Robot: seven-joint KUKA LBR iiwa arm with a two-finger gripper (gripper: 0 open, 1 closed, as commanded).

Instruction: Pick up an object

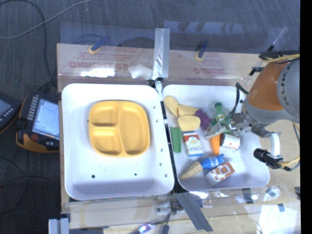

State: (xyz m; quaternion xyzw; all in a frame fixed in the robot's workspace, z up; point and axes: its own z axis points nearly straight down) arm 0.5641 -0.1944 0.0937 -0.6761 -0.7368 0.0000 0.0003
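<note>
The hand (225, 126) sits low in the right bin (253, 177), right of centre frame, among toy foods (its grip state I cannot tell). An orange carrot (215, 144) lies just below it, a purple piece (204, 119) to its left. The left bin (73, 179) holds a yellow tray (119, 127).

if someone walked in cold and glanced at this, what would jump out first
Probably the yellow divided plate, lying alone in the middle of the left bin. Next, the jumble of small toy foods and cartons in the right bin, such as an ice cream cone near its front and a carrot. Then the grey arm's orange band at the right, its gripper low over that pile.
</note>
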